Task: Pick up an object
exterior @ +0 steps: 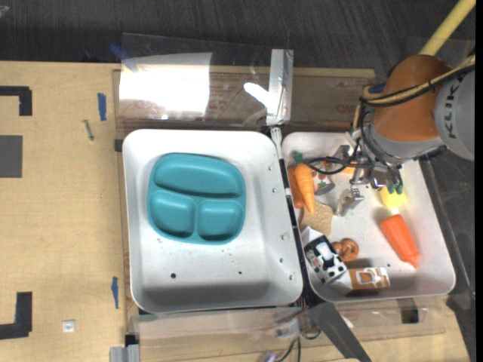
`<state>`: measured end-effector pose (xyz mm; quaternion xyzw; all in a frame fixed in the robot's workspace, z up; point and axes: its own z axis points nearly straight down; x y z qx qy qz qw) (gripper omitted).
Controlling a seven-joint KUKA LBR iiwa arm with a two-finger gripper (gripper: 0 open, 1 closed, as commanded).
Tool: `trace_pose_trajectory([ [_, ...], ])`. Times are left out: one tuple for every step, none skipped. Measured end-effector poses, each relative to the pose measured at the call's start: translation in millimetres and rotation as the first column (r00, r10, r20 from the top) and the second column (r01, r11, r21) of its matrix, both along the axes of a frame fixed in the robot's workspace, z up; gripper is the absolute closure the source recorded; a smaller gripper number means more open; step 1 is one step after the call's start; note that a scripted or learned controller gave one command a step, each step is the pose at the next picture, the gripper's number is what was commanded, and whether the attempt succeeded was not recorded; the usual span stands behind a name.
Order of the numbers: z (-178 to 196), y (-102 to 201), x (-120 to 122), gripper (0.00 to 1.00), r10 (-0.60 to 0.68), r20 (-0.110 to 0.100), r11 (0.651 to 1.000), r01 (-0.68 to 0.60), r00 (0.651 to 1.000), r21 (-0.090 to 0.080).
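The hand [353,193] hangs over the right bin [438,274] — whether it is released, I cannot tell. Best to drop straight onto one item — the carrot [303,186] just left of it.

A light wooden bench [60,225] seen from above, with black tape marks along its left side and small blue tape bits. Two shallow white bins sit on it side by side, touching. The left bin [204,274] is larger and the right bin [434,270] smaller. At the far edge of the bench, behind the left bin, lies a clear plastic sheet [166,85] catching glare, with a silvery upright strip [280,81] at its right end.
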<state>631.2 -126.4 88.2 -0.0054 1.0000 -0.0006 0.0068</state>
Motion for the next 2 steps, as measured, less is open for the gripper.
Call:
trace_pose_trajectory([
  [0.7,27.8,-5.6,0.0,-0.122,-0.004,0.993,0.122,0.993,-0.004],
  [1.4,33.1,-89.6,0.0,-0.182,-0.004,0.983,0.182,0.983,0.001],
])
